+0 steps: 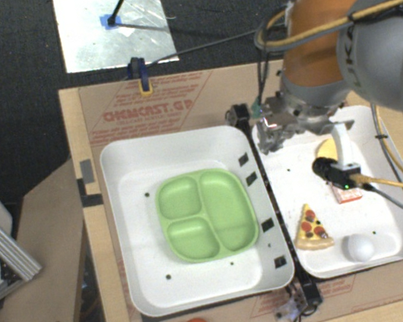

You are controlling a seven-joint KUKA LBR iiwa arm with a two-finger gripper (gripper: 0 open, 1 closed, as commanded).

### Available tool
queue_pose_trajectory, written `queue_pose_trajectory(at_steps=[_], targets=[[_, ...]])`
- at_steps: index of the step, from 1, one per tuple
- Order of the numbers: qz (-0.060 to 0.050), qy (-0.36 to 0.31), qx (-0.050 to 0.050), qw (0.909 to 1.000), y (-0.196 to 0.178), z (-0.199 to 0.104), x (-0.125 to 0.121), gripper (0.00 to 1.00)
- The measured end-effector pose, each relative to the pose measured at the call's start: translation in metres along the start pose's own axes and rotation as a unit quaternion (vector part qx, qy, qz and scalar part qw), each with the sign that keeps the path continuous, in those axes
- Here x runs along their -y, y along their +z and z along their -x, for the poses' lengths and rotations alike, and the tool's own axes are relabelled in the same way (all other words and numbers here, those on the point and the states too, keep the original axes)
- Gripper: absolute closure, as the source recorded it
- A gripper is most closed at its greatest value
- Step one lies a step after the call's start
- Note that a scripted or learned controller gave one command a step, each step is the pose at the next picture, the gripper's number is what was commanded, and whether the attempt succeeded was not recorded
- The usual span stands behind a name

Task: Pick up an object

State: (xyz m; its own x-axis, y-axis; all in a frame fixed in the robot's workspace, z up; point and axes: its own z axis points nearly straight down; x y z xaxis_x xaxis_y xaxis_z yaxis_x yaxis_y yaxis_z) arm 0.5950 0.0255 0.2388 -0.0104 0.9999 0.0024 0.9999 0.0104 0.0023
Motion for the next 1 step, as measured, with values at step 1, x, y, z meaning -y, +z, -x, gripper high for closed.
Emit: queue_pose_trajectory(at_steps=[1], targets=[[-0.001,0.0,0.0,1.0,-0.0046,-0.0525,0.0039,1.0]])
